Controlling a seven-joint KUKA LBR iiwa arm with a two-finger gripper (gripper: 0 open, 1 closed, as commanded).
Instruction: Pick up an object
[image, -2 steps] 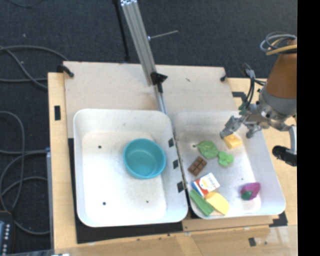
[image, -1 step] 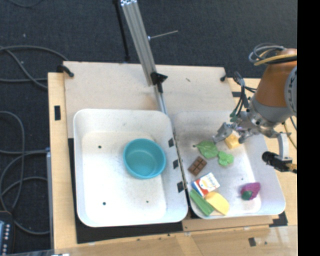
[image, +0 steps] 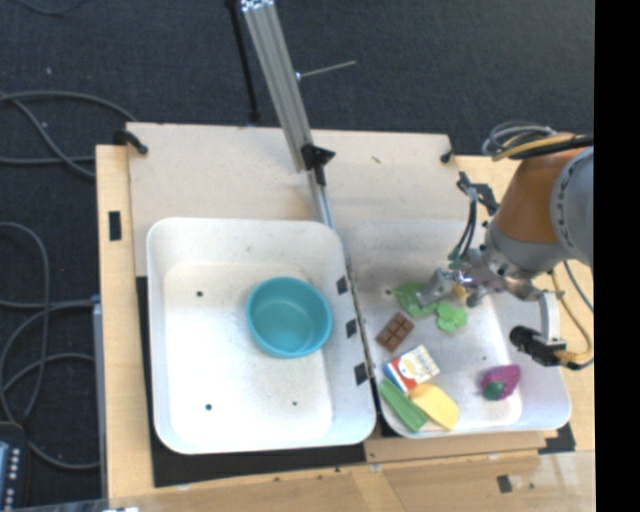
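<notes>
My gripper (image: 446, 290) hangs low over the middle of the right bin (image: 545, 405), reaching in from the right under the orange-banded wrist. It sits between two green toys: a leafy one (image: 408, 297) just to its left and a rounder one (image: 452, 319) just below it. I cannot tell whether it touches either. Nearer the front lie a brown chocolate-bar piece (image: 396, 331), a white and orange box (image: 411, 369), a yellow piece (image: 437, 407) and a long green piece (image: 401, 405). A purple toy (image: 499, 381) lies at the front right.
The left bin (image: 180, 400) holds a teal bowl (image: 289, 316) near its middle. A slanted metal pole (image: 285, 90) rises from the back between the bins. Cables and a black fitting (image: 540, 347) trail from the arm over the right bin's right side.
</notes>
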